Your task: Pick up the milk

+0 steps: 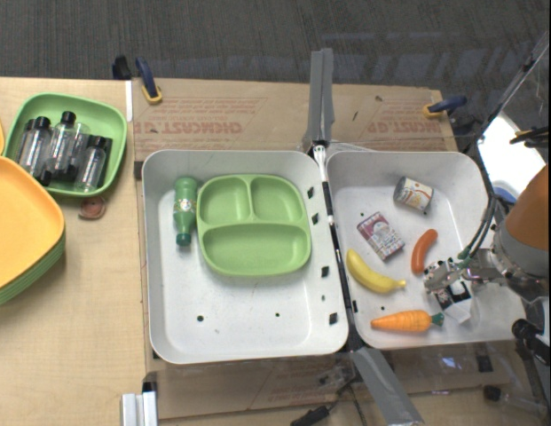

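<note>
The end effector (448, 282) hangs low over the front right part of the right-hand shallow white bin (373, 180), at the tip of the grey arm with its orange band (531, 220). Its metal parts are small and cluttered here, so whether it is open or closed, or has hold of anything, cannot be told.

The small red-and-white milk carton (380, 236) lies flat near the middle of that same bin, up and to the left of the end effector and clearly apart from it. Just below the carton lies a yellow banana (374, 273). An orange carrot with a green top (405, 322) rests near the bin's front edge, just beside the end effector. A slim red-orange sausage-shaped piece (423, 250) lies between the carton and the end effector. A small tin can (414, 194) lies on its side towards the back.

The left-hand white bin (240, 313) holds a green three-compartment plastic plate (254, 223), with a green bottle (184, 209) lying just beside its left edge. Both bins sit on the cardboard-covered bench (213, 122).
</note>
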Robot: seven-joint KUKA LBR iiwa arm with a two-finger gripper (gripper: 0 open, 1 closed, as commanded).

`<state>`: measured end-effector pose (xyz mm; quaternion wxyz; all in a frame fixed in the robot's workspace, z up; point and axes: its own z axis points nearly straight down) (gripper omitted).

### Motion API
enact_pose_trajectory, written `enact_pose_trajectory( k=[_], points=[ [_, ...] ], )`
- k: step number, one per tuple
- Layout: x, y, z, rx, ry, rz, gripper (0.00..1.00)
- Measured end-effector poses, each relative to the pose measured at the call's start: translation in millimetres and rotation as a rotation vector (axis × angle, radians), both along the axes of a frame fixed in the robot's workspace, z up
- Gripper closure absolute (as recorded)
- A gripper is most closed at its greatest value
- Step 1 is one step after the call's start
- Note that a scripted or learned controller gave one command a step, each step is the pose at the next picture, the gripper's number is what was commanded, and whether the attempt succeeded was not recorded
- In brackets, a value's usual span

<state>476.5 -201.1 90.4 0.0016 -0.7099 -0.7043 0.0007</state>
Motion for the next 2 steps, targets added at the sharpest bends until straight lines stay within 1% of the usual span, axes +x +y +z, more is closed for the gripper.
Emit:
enact_pose_trajectory(
  k=[1,2],
  points=[
    [0,-1,9,0.000,0.000,-0.002,1.00],
    [15,44,127,-0.002,-0.001,-0.069,1.00]
  ],
)
